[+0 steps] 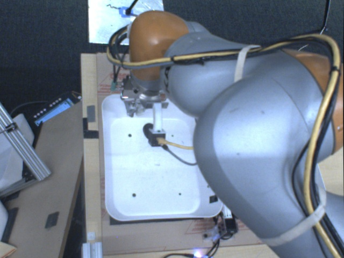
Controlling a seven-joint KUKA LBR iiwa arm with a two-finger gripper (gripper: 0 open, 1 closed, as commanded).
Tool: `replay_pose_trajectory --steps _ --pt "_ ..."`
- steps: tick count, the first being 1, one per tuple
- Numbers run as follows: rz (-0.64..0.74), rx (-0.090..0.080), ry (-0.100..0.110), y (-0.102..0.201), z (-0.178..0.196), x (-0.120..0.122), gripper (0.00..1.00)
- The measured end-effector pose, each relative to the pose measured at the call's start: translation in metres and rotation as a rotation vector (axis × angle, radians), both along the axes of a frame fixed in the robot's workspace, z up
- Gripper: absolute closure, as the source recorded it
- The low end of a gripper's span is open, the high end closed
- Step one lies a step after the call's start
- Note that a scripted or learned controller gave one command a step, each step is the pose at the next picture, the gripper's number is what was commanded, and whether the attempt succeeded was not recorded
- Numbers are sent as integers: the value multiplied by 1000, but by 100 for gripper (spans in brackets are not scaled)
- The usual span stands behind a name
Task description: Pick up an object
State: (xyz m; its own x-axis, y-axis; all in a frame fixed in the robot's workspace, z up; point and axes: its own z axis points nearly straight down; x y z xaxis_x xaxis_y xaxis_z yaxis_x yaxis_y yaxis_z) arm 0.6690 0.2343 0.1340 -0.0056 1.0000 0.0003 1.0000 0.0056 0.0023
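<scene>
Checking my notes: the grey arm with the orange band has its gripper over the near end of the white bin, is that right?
No. The camera view shows the gripper over the far end of the white bin, not the near end.

The gripper [136, 107] is hanging over the bin [140, 183] near its 11 o'clock corner — the arm [258, 144] is covering its 3 o'clock side.

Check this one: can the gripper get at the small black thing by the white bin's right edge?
Probably not directly: the gripper sits at the bin's far end, and the arm's own grey link overhangs the small black thing.
</scene>
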Motion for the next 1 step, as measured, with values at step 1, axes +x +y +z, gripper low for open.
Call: replay_pose_trajectory --steps 1 --pt "0 2 -1 0 21 0 100"
